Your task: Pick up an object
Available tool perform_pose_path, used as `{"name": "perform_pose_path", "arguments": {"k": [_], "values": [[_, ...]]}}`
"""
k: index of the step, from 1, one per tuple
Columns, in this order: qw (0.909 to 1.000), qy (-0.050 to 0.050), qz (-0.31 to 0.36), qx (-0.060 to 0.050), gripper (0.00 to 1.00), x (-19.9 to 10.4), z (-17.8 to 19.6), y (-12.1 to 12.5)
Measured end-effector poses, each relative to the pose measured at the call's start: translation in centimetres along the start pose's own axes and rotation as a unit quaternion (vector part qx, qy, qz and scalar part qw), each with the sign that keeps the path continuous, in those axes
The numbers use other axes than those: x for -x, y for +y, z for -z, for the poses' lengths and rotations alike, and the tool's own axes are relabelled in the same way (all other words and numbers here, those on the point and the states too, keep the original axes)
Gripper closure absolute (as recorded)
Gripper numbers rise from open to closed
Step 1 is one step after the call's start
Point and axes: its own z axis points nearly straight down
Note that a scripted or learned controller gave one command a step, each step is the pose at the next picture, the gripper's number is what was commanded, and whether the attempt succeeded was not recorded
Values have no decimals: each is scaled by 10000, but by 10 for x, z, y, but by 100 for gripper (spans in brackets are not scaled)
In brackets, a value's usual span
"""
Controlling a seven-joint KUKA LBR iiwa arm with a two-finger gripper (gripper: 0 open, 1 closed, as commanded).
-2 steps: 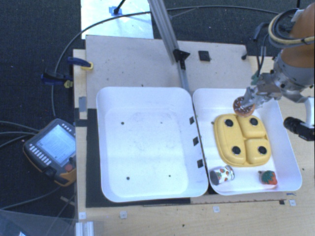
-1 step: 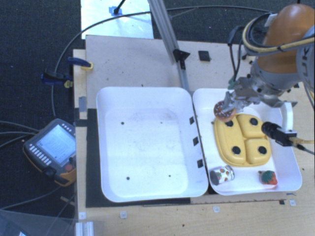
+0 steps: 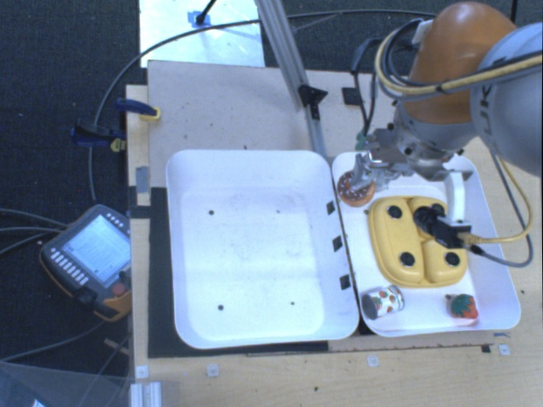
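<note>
The right bin [image 3: 501, 299] holds a yellow moulded block [image 3: 416, 244] with dark round spots, a small brown disc [image 3: 355, 192] at its far left corner, a patterned little cup [image 3: 383, 301] lying near the front, and a red and green toy [image 3: 462, 307] at the front right. My gripper [image 3: 363, 175] hangs at the bin's far left corner, directly over the brown disc and touching or nearly touching it. The grey wrist and orange band [image 3: 450, 45] cover the bin's far side.
The left bin [image 3: 182, 185] sits beside it, sharing a middle rim with black clips [image 3: 337, 242]. A slanted metal pole [image 3: 284, 45] stands behind the bins. A black plug on a yellow cable [image 3: 437, 225] lies over the yellow block. A teach pendant [image 3: 89, 257] rests off the bench's left.
</note>
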Motion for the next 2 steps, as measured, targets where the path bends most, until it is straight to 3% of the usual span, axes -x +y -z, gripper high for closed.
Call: {"name": "perform_pose_path", "arguments": {"k": [1,2], "values": [[10000,2,-4,-13,100,-44,-18,-8],[10000,4,2,-3,100,-100,-29,2]]}}
